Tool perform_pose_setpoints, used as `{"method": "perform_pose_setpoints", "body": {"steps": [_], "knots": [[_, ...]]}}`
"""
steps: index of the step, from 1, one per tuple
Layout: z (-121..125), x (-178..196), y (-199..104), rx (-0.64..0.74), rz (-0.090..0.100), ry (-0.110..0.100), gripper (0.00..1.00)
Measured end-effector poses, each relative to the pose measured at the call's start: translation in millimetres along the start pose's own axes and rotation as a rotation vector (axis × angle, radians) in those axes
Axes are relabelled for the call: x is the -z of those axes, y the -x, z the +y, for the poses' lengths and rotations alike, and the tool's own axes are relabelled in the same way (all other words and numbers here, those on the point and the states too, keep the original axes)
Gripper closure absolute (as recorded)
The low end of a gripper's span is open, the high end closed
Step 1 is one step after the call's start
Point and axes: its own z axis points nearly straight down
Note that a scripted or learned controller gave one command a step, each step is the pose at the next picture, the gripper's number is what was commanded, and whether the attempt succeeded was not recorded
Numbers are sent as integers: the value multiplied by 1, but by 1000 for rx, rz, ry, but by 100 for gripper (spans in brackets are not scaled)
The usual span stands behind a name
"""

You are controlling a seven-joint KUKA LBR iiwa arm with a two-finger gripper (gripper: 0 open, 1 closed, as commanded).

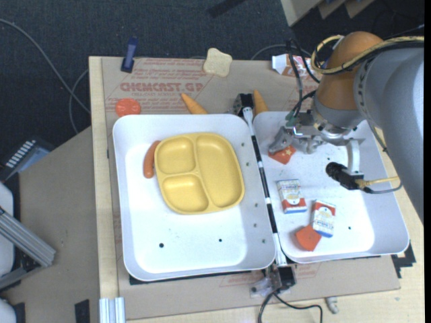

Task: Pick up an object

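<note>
The gripper [288, 142] hangs low in the right bin [384, 237], fingers spread and holding nothing, right above a small red piece [283, 155]; next it must descend and close.

The setting was a robotics laboratory. A plywood bench [108, 180] stood on dark carpet [60, 19], with loose cables [40, 52] trailing across the floor. Aluminium framing [27, 237] lay at the left edge, and toy food items filled two white bins [202, 261].
</note>
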Motion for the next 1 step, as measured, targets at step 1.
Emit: {"method": "perform_pose_setpoints", "body": {"steps": [1], "knots": [[1, 10, 0, 0, 0, 2, 100]]}}
